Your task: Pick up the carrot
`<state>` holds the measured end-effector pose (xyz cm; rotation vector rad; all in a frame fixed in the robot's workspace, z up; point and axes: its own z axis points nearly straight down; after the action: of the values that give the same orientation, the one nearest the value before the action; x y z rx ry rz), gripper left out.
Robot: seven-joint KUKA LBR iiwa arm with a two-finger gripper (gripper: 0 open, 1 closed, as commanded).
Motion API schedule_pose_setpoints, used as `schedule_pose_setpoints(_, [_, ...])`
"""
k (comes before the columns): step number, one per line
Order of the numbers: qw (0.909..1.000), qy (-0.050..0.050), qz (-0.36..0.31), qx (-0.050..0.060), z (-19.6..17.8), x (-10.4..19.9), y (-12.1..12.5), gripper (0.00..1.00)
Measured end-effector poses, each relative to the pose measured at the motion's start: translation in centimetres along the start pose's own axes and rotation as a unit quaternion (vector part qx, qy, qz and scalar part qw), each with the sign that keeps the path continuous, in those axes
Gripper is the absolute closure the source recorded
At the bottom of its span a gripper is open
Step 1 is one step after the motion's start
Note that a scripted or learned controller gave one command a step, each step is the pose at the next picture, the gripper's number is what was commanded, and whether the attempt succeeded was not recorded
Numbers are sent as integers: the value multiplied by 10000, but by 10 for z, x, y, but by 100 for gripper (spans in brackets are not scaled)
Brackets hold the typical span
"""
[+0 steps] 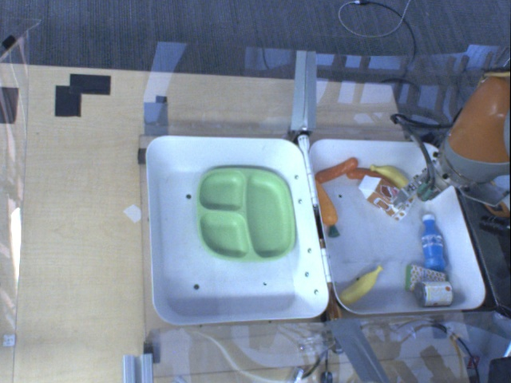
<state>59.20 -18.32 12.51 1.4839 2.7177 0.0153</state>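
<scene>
Hovering at the right bin's (471,294) far right, the end effector (421,186), its finger state impossible to tell, sits well right of the carrot (326,203) lying against the dividing wall, where a descent risks snagging the nearer snack packet (387,199) or banana (390,174).

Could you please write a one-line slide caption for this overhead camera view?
The gripper hovers in the right bin, apart from the carrot by the divider; a green plate sits in the left bin.
</scene>
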Motion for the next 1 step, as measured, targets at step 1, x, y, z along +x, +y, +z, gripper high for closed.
schedule_pose_setpoints(1, [9958,129,896,136,-48,-53,43,100])
